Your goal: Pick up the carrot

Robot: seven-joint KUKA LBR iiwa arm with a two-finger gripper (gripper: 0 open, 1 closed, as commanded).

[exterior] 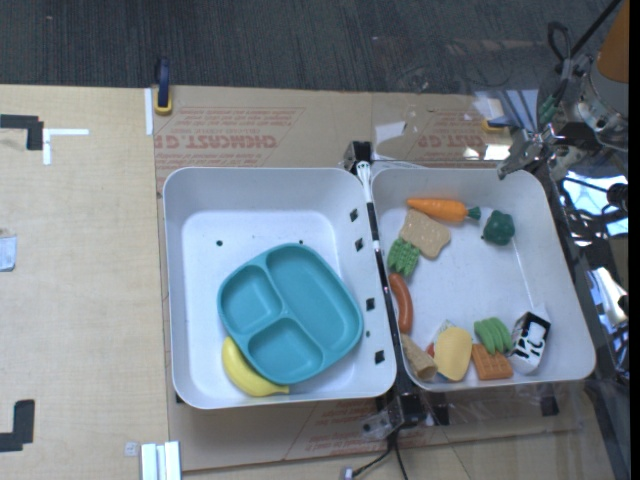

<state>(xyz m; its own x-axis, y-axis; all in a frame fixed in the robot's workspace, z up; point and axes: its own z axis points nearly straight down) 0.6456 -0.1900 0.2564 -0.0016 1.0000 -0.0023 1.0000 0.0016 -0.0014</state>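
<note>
right bin [560,268]: carrot [437,208] lying at 12 o'clock | left bin [180,268]: holding teal divided plate [290,313], banana [250,373] | gripper state: cannot tell

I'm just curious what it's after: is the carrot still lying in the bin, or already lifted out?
Still in the bin. The carrot lies flat at the right bin's far end, beside a bread slice.

Red print runs across the cardboard sheet [230,128] behind the left bin [180,268], seen upside down and mirrored; the letters are too blurred to read for sure. More red print on the cardboard [450,143] behind the right bin [560,268] is also unreadable. A small white item [530,340] in the right bin carries black marks, not legible.
</note>
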